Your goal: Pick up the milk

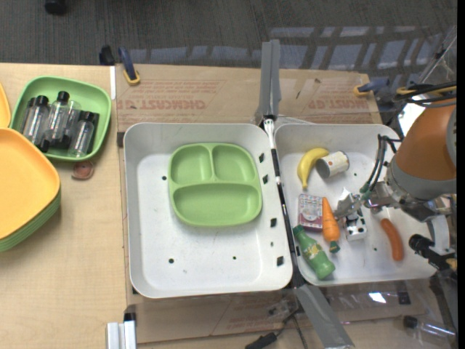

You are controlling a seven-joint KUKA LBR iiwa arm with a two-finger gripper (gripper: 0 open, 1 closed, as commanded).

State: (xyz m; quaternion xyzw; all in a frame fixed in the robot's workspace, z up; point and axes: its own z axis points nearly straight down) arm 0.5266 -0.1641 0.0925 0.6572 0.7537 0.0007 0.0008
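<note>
The milk [356,229], a small white carton with black patches, lies in the right bin [378,267] near its middle. My gripper [348,207] hangs low over the bin, just above and slightly left of the carton, and looks close to it or touching it. The grey arm with its orange band [430,147] comes in from the right.
The right bin also holds a banana [311,164], a grey can [333,164], a pink-and-white packet [310,211], a carrot [330,222], a green bottle [314,251] and a red sausage [393,240]. A green divided plate [215,184] sits in the left bin [145,253].
</note>
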